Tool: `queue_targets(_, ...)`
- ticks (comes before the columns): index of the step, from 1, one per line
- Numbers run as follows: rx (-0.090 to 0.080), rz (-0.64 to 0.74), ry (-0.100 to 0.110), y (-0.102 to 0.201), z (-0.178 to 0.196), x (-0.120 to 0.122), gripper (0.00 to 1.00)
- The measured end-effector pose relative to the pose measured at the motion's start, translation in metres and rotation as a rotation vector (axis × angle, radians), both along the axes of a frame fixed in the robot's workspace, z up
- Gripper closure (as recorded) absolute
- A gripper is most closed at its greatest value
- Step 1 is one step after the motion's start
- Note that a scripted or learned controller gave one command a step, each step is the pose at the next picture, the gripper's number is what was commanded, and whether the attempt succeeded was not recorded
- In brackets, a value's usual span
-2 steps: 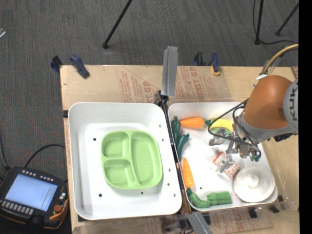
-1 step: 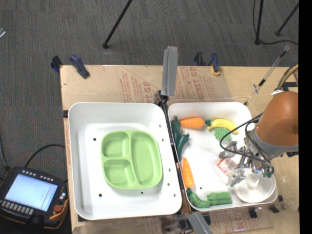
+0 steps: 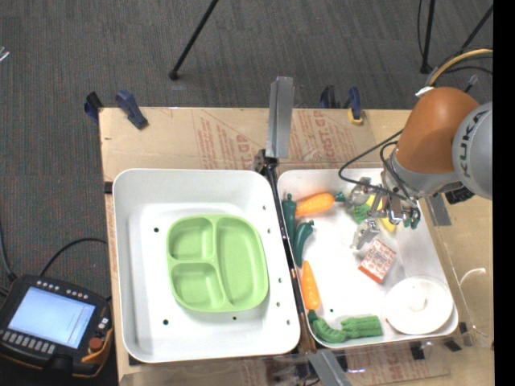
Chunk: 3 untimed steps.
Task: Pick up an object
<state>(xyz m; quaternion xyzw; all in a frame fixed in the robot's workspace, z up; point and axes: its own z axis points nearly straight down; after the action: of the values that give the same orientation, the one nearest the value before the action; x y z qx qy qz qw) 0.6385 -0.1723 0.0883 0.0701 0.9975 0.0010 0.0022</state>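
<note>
Here the gripper hangs low over the right bin, in its upper half, with the arm leaning in from the right. The fingers are lost in a tangle of metal and cable, so I cannot tell whether they are spread or closed, and nothing can be seen held between them.

No single object is named, so the nearest one matters most. That looks to be the small orange and white packet, lying flat just below and slightly right of the gripper, toward the bin's near edge. Its long axis runs diagonally, from upper right to lower left. A short drop toward the near edge would bring the gripper over it, and the jaws would do best closing across the short side.

Other choices lie further off. A carrot lies near the bin's far left corner, running roughly left to right, well left of the gripper. A second carrot lies along the left wall, pointing toward the near edge. A green piece sits at the near left corner, and a white lid at the near right corner.

The left bin holds a green tray, well apart from the gripper.
</note>
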Motion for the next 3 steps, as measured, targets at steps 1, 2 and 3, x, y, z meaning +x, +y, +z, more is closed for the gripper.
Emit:
queue_targets(1,0.000,-0.054,0.002,0.034,0.000,-0.003,0.00)
queue_targets(2,0.001,-0.069,0.004,0.096,-0.001,-0.032,0.00)
queue_targets(3,-0.001,-0.062,0.007,0.043,-0.002,-0.109,0.00)
